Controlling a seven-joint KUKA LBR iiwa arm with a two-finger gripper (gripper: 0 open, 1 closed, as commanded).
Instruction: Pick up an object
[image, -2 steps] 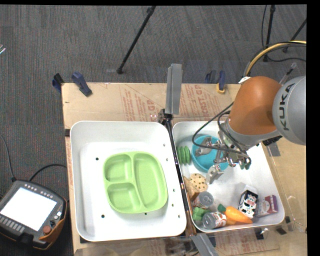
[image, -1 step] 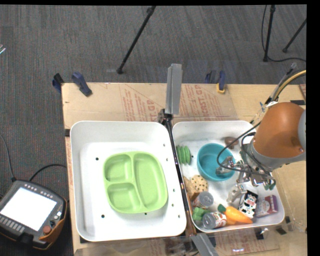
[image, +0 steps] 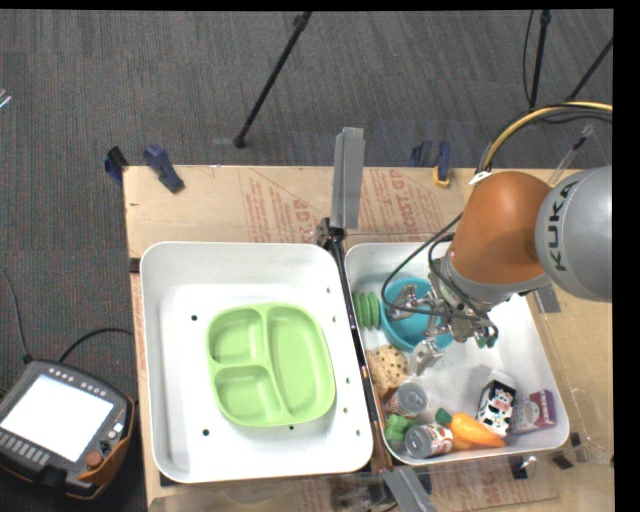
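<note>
Overhead, the pincer (image: 437, 345) hangs in the right bin (image: 530, 345), its fingers spread apart with nothing between them, just beside the teal bowl (image: 405, 312) and above the cookie (image: 385, 366). The things to pick crowd that bin's left and near edges: a green ridged piece (image: 366, 308) against the left wall, one can (image: 408, 399) below the cookie, a second can (image: 430, 439) and a carrot (image: 476, 431) along the near rim, a black-and-white carton (image: 496, 404) and a pinkish box (image: 540, 409) toward the near right corner. Bare white floor lies along the bin's right side. In the left bin (image: 170, 300) a green divided plate (image: 270, 363) sits centred, with open room on every side. Both bins rest on the table (image: 230, 205).
</note>
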